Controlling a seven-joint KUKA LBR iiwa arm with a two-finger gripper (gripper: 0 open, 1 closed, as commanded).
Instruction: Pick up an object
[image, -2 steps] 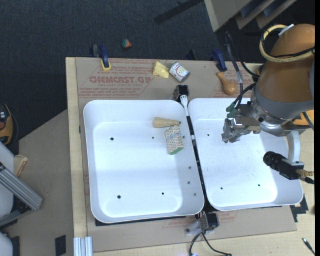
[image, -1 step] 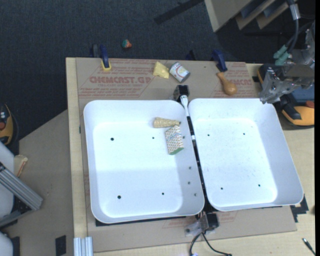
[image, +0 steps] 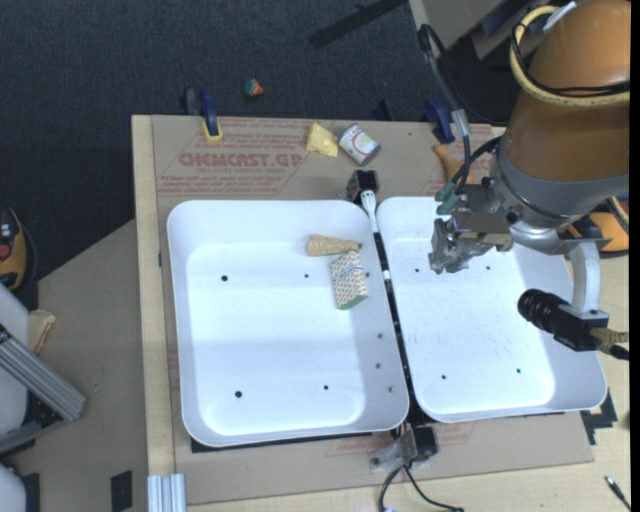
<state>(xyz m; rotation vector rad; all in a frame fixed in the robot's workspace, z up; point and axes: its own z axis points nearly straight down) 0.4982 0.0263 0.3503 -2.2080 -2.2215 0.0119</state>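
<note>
A tan cone-shaped piece (image: 331, 245) lies in the left bin (image: 210, 330) near its back right corner. Just in front of it rests a small patterned pouch (image: 347, 279) with a green edge. My gripper (image: 447, 260) hangs over the back left part of the right bin (image: 560, 390), well to the right of both objects and across the divider between the bins. Nothing shows between its fingers.
On the bench behind the bins lie a yellow scrap (image: 322, 141) and a small white box (image: 359, 144). Blue clamps (image: 207, 108) hold the board's back edge. A black cylinder (image: 553, 314) on the arm juts over the right bin.
</note>
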